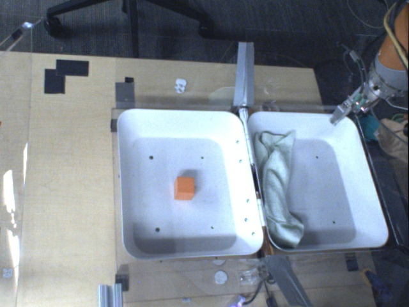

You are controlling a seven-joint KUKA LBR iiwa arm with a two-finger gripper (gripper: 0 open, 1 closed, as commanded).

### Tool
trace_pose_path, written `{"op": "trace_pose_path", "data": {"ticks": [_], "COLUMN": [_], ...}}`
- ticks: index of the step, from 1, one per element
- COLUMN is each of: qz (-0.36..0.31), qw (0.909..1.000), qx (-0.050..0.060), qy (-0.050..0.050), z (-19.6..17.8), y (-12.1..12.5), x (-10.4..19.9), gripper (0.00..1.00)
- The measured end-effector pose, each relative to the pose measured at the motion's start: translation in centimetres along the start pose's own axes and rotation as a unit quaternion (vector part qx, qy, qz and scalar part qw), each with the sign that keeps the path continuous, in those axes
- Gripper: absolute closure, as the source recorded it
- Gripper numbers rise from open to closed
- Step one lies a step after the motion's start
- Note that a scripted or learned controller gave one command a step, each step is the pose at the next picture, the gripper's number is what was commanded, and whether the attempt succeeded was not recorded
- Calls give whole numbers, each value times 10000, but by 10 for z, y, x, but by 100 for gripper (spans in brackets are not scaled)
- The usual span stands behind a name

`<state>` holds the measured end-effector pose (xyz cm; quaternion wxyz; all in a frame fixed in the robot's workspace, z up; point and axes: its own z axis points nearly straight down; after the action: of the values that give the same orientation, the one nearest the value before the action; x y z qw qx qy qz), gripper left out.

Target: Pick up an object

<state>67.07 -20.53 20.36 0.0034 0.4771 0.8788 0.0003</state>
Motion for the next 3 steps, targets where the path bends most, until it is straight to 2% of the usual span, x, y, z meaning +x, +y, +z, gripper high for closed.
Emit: {"op": "trace_pose_path", "data": {"ticks": [1,2,3], "qz": [0,876,-847], "qw": [10000,9962,9964], "qx": [-1,7,-7], "qy": [2,17,6], "z": [1,5,-64], "y": [0,16,-1], "x": [0,24,70], "gripper": [100,100,100]}}
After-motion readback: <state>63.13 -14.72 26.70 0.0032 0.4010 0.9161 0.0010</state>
